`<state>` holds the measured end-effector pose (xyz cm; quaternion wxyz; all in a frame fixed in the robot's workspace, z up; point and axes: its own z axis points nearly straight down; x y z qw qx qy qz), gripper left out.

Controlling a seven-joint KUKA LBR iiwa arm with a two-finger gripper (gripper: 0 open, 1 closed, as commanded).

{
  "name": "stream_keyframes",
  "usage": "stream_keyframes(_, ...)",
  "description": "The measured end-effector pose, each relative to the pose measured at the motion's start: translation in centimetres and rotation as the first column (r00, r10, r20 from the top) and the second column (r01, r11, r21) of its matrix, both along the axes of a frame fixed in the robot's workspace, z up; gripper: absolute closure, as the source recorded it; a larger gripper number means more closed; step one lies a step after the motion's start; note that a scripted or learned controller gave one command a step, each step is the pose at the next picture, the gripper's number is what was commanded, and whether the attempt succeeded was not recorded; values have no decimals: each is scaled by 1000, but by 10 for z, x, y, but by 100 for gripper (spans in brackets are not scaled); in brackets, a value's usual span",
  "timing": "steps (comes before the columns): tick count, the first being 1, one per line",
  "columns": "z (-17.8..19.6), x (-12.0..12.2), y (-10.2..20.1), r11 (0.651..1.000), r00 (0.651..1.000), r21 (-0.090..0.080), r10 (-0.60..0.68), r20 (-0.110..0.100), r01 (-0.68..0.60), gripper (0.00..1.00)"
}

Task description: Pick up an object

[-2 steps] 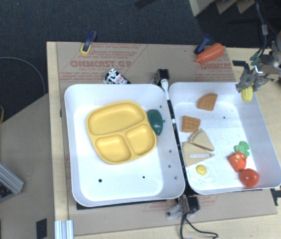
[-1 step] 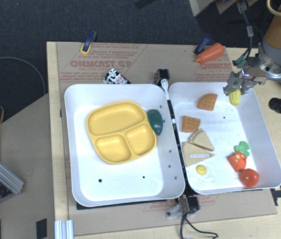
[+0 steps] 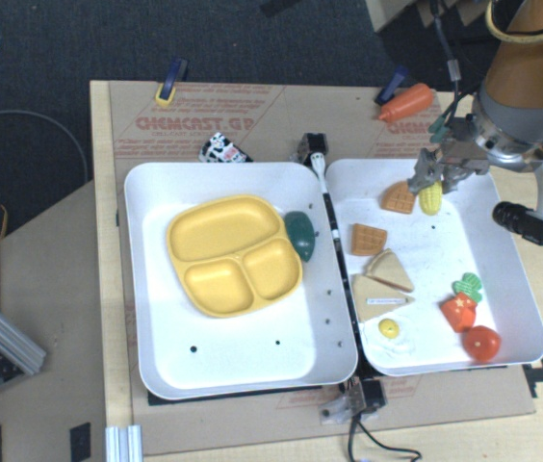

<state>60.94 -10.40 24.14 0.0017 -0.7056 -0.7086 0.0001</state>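
Grey metal and an orange band marked the arm reaching in from the right of the camera view, its two-finger gripper [image 3: 432,183] low over the far-left corner of the right-hand shallow white plastic bin [image 3: 517,287]. Whether the fingers were spread or closed could not be told; they hung right at a small yellow toy corn cob [image 3: 431,199], with a round tan waffle piece [image 3: 399,199] just beside it on the left. The step looked like the descent onto a target, probably the corn, though nothing clearly sat between the fingers. The next move would call for closing squarely on the knobbly little cob without nudging the waffle, then lifting straight up. Nearer in the same bin lay a square brown cracker [image 3: 369,239], a wedge-shaped toy sandwich [image 3: 388,273], a glossy fried egg [image 3: 390,331], a red strawberry with green leaves [image 3: 461,304] and a smooth red tomato [image 3: 481,343]. The left-hand white bin [image 3: 156,287] held a yellow three-compartment plastic plate [image 3: 233,254] with a dark green rounded piece [image 3: 299,233] touching its right edge.
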Motion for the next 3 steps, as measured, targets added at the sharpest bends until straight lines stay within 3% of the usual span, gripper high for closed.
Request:
stream_keyframes(2,0,-35,103,1000,1000,0,1,-2,-1,100)
stream_keyframes(3,-19,-48,160,1000,1000,0,2,-3,-2,100)
